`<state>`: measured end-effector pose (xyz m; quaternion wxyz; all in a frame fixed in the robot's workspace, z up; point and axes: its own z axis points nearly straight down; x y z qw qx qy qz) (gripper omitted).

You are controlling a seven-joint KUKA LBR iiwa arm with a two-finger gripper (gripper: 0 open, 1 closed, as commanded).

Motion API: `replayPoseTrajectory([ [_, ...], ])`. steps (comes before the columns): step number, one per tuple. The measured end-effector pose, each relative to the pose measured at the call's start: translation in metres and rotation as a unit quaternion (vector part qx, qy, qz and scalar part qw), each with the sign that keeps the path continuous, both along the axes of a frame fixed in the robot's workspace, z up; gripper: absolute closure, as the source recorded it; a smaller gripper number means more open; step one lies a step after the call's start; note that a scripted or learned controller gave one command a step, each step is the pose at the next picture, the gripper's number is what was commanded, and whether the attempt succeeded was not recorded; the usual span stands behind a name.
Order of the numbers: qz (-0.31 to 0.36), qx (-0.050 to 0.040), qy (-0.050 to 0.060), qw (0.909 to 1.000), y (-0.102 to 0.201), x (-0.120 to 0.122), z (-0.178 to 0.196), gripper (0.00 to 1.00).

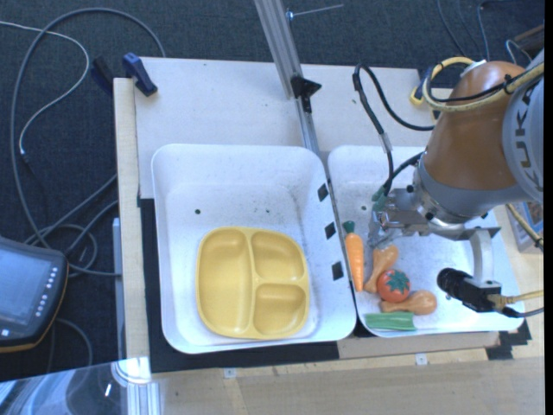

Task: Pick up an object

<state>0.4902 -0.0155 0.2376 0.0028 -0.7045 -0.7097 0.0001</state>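
A pale wooden bench (225, 102) stands on dark carpet (52, 128), where grey cables (52, 50) loop at the left. A metal pole (276, 24) slants up from the bench, and a dark screen (26, 292) sits at the left edge.

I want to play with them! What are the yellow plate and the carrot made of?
The yellow plate looks like hard plastic: one even colour, smooth, with a soft shine and moulded compartments. The carrot is probably a plastic toy too: flat bright orange, glossy, with a neat green tip. It could be rubbery; the picture can't settle that.
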Motion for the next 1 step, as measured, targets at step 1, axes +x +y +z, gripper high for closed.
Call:
replayPoseTrajectory([
  [1, 0.000, -0.0004, -0.002, 1.0000, 0.0547, 0.0004, 0.0072, 1.00],
])
